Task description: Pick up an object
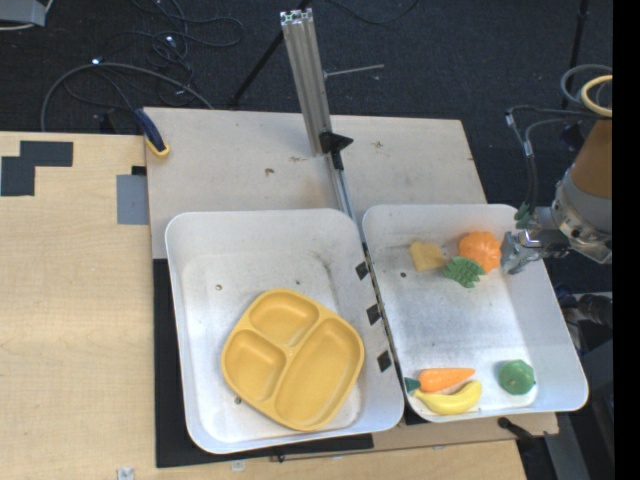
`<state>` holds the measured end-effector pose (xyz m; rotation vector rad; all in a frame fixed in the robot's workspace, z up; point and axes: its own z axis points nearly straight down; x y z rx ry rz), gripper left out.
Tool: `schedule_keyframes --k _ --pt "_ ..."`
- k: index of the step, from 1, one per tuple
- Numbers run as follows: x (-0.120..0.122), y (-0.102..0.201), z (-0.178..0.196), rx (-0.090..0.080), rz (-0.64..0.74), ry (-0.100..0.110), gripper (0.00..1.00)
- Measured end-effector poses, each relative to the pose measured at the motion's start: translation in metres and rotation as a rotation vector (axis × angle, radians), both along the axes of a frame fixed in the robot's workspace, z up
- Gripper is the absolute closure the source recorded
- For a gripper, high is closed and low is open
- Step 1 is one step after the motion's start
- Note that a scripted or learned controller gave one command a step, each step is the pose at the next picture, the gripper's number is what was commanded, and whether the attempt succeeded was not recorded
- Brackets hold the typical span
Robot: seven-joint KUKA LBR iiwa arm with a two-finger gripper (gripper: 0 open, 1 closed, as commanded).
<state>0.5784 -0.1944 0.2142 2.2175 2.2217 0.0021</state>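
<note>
Orange toy: you have a round orange plastic fruit (481, 249) in the far part of the right bin, close to the bin's right wall.
Green piece: a dark green leafy plastic toy (463, 271) sits just against the orange fruit's near-left side, touching it or nearly so.
Yellow block: a small pale yellow wedge-shaped toy (427, 256) lies to the left of the orange fruit, apart from it.
Near-edge group: a plastic orange carrot with a green tip (446, 378) lies across a yellow plastic banana (452, 399) at the bin's near wall; a round green plastic toy (516, 376) rests to their right, apart from both.
Claw: your metal two-finger claw (519, 249) is at the right wall of the right bin, just beside the orange fruit; you cannot tell from here whether it is apart or together, and nothing shows in its grip.
Arm: the grey arm with the orange band (595, 183) comes in from the right edge.
Right bin: shallow white plastic bin (470, 318) that carries all the toys.
Left bin: matching white bin (250, 243) that carries a yellow three-compartment plastic plate (292, 357) in its near half.
Bench: pale board (400, 163) under both bins, with an upright metal post (306, 78) behind them.
</note>
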Motion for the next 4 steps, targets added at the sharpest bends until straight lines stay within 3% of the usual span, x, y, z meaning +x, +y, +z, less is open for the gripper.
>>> schedule_keyframes --k 1,3,4 --pt "0.003 0.005 0.062 -0.001 0.001 -0.002 1.00" --pt "-0.010 0.116 0.031 0.003 0.003 0.008 1.00" --pt "-0.014 0.173 0.036 0.003 0.004 0.007 1.00"
